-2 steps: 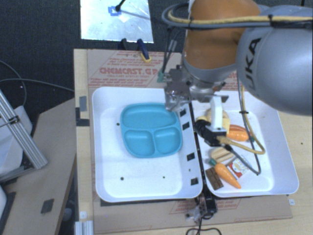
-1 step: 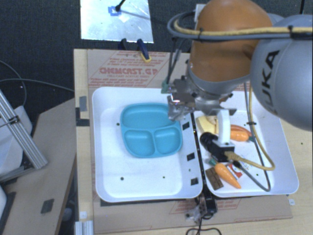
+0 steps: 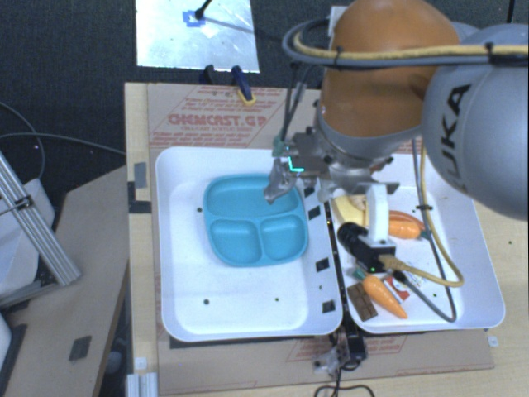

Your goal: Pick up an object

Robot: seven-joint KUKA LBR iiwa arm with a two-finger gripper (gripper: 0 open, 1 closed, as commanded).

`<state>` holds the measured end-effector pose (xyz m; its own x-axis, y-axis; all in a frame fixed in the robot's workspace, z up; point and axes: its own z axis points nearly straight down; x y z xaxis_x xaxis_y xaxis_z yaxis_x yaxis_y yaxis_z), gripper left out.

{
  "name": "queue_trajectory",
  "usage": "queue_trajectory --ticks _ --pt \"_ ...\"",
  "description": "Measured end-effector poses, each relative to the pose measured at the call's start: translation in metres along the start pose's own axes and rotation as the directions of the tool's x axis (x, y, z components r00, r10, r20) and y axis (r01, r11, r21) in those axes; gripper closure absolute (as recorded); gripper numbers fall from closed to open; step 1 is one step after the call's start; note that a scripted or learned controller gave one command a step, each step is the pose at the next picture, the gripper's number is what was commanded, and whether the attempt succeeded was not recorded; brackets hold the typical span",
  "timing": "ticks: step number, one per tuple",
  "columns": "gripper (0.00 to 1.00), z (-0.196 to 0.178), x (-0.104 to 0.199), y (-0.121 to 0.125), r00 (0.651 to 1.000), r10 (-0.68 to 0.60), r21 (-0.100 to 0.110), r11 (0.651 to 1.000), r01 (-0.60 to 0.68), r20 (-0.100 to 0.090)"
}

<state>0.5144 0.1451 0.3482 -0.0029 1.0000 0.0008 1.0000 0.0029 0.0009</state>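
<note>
A light blue divided plate lies in the left white bin. My gripper hangs over the plate's far right rim, close to it or touching it; nothing shows in its grip. The arm's orange band and grey wrist hide the far part of the right bin. In that bin lie an orange carrot near the middle, a second orange carrot toward the front, a yellow piece by the dividing wall, and a small brown block at the front left.
A cardboard sheet with red print lies under the bins and shows behind them. A shiny metal plate sits further back. Bare bin floor surrounds the blue plate at the front and left.
</note>
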Motion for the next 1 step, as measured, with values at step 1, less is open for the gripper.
queue_trajectory --ticks 1 --pt "0.00 0.0988 -0.1056 0.0467 1.000 0.012 0.005 1.000 -0.012 0.005"
